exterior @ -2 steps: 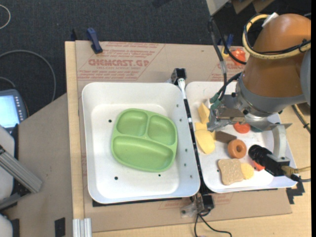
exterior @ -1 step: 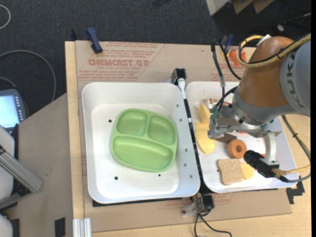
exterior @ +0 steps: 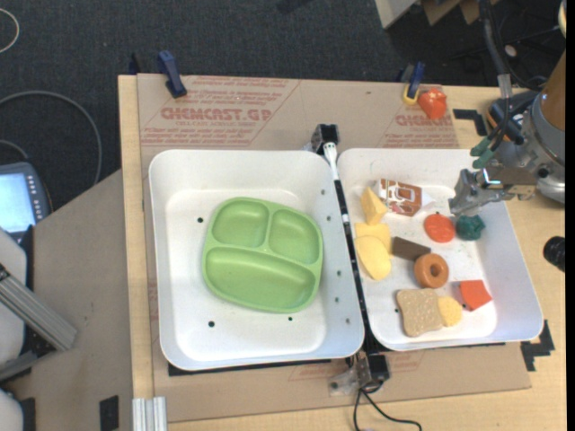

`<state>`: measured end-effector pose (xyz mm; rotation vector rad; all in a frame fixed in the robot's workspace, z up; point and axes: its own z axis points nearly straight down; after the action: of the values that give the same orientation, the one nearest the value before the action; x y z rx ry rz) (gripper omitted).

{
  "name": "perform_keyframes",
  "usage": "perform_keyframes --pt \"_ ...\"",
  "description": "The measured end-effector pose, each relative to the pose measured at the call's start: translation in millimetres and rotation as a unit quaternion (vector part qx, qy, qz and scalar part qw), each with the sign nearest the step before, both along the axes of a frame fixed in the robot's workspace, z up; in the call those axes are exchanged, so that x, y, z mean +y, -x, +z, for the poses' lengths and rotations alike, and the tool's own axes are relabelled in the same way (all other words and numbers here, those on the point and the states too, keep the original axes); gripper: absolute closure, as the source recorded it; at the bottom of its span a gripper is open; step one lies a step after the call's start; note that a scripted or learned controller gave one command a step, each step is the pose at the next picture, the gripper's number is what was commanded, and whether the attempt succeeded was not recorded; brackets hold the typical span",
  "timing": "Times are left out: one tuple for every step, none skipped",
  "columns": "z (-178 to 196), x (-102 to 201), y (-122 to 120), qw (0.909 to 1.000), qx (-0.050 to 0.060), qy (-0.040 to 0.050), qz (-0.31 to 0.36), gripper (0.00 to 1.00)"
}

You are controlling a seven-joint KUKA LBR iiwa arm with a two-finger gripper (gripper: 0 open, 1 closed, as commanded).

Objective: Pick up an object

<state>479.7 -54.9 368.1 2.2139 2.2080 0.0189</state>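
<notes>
Camera view: left bin [exterior: 171, 268] holds green tray [exterior: 262, 255]; right bin [exterior: 517, 285] holds toy foods.

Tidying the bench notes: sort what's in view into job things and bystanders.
Job: claw, tomato, green ball, donut, toast, red block, right bin.

Lying about: green plate, left bin, clamps, orange knob.

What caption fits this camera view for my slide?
Robot hand above toy food in the right bin; green divided plate in the left bin.
</notes>
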Motion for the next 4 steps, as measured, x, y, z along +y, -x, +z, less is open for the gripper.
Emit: perform_keyframes --pt "76.7 -21.1 -0.4 1.0000 0.003 0.0002 0.001 1.00" --pt "-38.7 -136.2 2.6 0.9999 0.014 -0.0005 -0.005 1.00" --pt "-102.7 -171.1 1.7 0.9999 0.012 -0.0015 -0.001 1.00" --pt "-50.6 -169.4 0.0 1.0000 0.007 0.0008 0.002 1.00"
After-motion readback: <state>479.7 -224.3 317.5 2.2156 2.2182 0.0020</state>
